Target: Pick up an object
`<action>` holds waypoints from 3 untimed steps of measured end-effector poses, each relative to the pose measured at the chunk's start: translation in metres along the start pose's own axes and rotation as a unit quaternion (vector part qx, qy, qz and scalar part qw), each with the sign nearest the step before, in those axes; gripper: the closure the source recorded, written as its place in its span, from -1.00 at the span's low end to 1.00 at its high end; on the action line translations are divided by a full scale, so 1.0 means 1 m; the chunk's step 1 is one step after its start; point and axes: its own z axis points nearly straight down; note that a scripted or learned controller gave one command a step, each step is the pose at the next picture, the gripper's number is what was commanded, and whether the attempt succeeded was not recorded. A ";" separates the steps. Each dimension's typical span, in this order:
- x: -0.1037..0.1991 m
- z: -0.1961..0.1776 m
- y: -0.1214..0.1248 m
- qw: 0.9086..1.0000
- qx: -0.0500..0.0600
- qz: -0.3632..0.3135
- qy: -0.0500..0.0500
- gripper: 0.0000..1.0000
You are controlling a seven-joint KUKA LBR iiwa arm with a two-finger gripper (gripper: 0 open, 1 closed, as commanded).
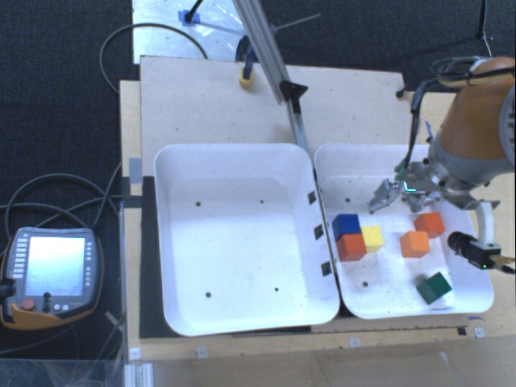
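The right bin (403,161) holds several small blocks. A blue cube (347,225), a red cube (351,247) and a yellow cube (372,237) cluster together near its left wall. An orange cube (414,243) and a darker orange cube (430,224) lie further right. A green cube (434,287) sits near the front right corner. My gripper (397,200) hangs over the bin's back half, up and to the right of the cluster, open with nothing between its fingers. The darker orange cube lies just to its lower right.
The left bin (173,168) stands beside the right one, with a row of black clips along their shared wall. A slanted metal pole (262,35) crosses the back of the bench. A teach pendant (48,276) lies at the far left.
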 end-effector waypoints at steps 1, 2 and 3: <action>0.000 -0.002 0.001 1.000 -0.002 0.001 0.000 -1.00; 0.000 0.056 -0.008 1.000 0.001 0.001 0.000 -1.00; 0.000 0.088 -0.003 1.000 -0.007 0.000 -0.001 -1.00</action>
